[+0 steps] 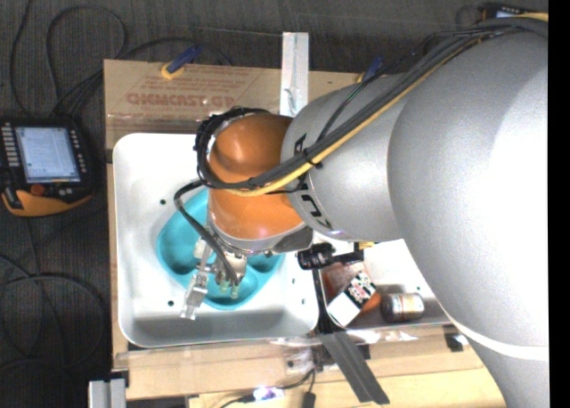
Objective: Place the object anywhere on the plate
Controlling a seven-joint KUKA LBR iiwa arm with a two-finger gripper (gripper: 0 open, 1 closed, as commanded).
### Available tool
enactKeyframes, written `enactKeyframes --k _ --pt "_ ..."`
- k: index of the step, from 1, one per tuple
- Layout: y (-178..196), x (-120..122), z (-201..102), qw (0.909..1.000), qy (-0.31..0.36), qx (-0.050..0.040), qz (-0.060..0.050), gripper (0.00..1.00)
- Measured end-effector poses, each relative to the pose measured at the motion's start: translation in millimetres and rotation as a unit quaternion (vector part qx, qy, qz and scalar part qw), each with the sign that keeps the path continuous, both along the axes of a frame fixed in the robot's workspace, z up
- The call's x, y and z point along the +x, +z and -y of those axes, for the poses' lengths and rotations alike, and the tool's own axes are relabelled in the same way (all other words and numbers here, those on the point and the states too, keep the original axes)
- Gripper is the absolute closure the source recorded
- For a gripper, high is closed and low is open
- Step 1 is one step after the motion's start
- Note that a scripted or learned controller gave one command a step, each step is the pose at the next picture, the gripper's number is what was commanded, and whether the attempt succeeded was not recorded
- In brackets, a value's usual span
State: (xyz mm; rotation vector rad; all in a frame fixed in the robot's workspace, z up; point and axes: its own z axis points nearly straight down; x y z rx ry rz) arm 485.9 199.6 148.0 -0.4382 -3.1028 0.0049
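1. The tool hangs over the teal plate in the left white bin; the orange wrist and grey arm cover much of that bin.
2. The tool's metal fingers reach toward the plate's near rim. Whether they stand apart or together, I cannot tell, and nothing can be made out between them.
3. The task's thing cannot be identified with certainty. Loose candidates lie in the right bin, well apart from the plate: a small can on its side and a printed packet just beside it.
4. The can's long axis runs roughly left to right in the view, so it would likely roll if nudged.
5. Judged by look, the can is stiff, light and smooth-walled, so somewhat slippery; taking hold across its middle, fingers square to the long axis, seems safest.
6. The packet looks flat and light; its edges appear the better place to pinch it.
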Motion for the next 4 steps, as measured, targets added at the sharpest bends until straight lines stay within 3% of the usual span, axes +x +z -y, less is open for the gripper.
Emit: enactKeyframes --k 1,2,3,4 --pt "100.5 24.4 53.1 0.9997 0.024 0.0008 0.005 0.0" --pt "129.3 -2.4 28.1 0.9997 -0.026 0.0012 0.004 0.0" --pt "138.0 -2.3 27.0 0.9997 -0.025 0.0015 0.004 1.0" --pt "138.0 -2.3 27.1 0.9997 -0.025 0.0014 0.004 0.0"
